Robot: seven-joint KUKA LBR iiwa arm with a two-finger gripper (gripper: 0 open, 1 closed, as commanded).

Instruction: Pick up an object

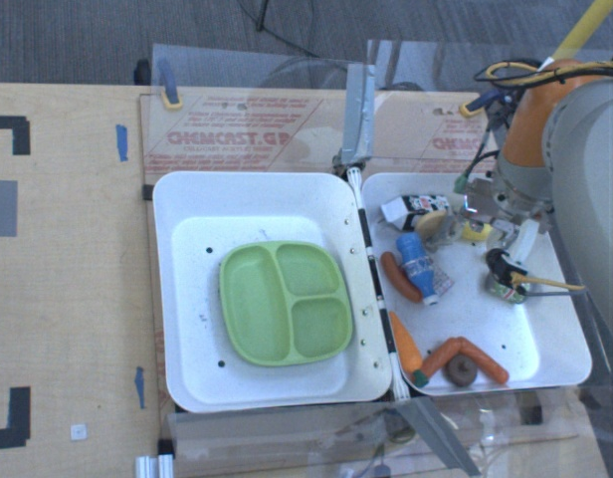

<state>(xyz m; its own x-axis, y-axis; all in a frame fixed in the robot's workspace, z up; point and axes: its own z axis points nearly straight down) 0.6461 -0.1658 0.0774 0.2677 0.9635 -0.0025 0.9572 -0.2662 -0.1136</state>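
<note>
- Gripper (494,215): low over the right bin (550,342), at its far end near the back wall. Open or closed: can't tell from this angle. Nothing seen held.
- Obj. in hand (judged): small yellow item (473,231), just beside the gripper on the side toward the bins' divide. A tan piece (433,225) lies next to it; contact betw. the two unclear.
- Crowding: white carton (416,207) and blue bottle (414,259) sit near, same side. You risk a double contact, so come straight down w/ no sideways sweep.
- Approach: centre over the yellow item before closing. It looks small & low, so go to bin-floor lvl, close slow, lift vertical.
- Verify: don't count it picked until you see the item rise w/ the gripper.
- Fallback: orange-red piece (483,359) at the bin's near end, touching a brown ring (461,370), has more room around it. Carrot (406,345) lies along the dividing wall, so access looks poor.
- Left bin (187,202): green divided plate (285,302), flat, likely poor grasp. Leave it.
</note>
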